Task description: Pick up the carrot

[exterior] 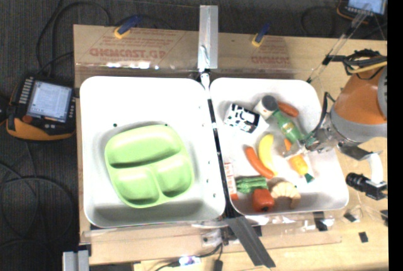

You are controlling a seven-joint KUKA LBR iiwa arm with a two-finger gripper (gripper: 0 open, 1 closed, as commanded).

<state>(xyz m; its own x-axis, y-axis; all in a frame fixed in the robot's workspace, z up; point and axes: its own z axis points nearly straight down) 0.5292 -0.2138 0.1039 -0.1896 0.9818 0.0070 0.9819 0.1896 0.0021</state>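
**Carrot in right bin, arm at its right edge**

While the arm (pixel 359 113) hangs over the right bin (pixel 315 96), its pincer (pixel 310 142) sits just right of the banana (pixel 267 147); grip state unreadable. Carrot (pixel 259 162) lies loose mid-bin, left of banana. Green plate (pixel 150 164) in left bin (pixel 94 137).

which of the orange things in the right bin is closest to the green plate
The long orange carrot, lying diagonally left of the banana. The other orange pieces sit farther right, away from the green plate in the left bin.
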